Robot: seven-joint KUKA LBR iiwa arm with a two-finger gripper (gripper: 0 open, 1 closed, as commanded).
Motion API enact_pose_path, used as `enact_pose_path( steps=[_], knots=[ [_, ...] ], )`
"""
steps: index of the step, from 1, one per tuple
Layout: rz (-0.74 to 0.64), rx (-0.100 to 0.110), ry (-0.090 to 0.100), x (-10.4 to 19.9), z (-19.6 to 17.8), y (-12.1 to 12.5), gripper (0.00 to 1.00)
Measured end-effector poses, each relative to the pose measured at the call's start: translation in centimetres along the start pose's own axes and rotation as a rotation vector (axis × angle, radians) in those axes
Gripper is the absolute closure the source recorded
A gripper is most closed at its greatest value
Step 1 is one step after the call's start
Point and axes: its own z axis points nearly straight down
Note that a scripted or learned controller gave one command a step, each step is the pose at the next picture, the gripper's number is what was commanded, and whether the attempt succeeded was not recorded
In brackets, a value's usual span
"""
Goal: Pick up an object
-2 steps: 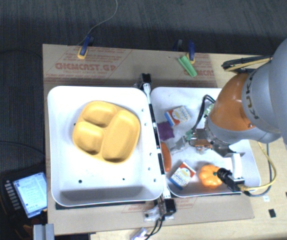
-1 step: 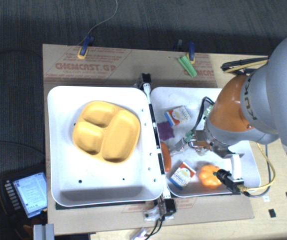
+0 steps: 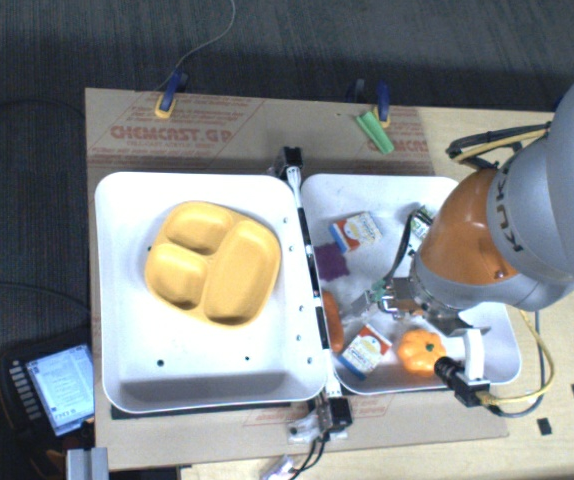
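Objects lie scattered in the right bin [image 3: 507, 368], a shallow white plastic tray with rounded corners: two small cartons printed white, orange and blue, one purple block, one round orange fruit and one long orange piece along the bin's left wall. The upper carton [image 3: 355, 231] is boxy and lies with its long axis running left to right, slightly tilted, near the bin's far side; the lower carton [image 3: 365, 352] sits at the near edge, tilted on a diagonal. The purple block [image 3: 329, 262] is squarish and matte, between the two cartons and closer to the left wall. The orange fruit [image 3: 419, 352] is smooth and rounded, like a small pumpkin or tangerine, just right of the lower carton. The long orange piece [image 3: 331, 323] runs up and down the view, touching or nearly touching the wall. The left bin [image 3: 127, 368], the same white plastic, holds one large yellow lobed thing [image 3: 213, 261], smooth and glossy, with three rounded bulges. The arm [image 3: 527, 218], grey with a shiny orange band, hangs over the right bin, and the gripper [image 3: 399, 298] sits below it among the objects; the wrist hides its tips, so whether they are spread or pressed together cannot be told.
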Motion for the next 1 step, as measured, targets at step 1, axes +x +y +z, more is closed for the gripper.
enact_pose_path(
  steps=[1],
  knots=[
    [0.000,0.001,0.002,0.00,-1.02,0.08,1.00]
  ],
)
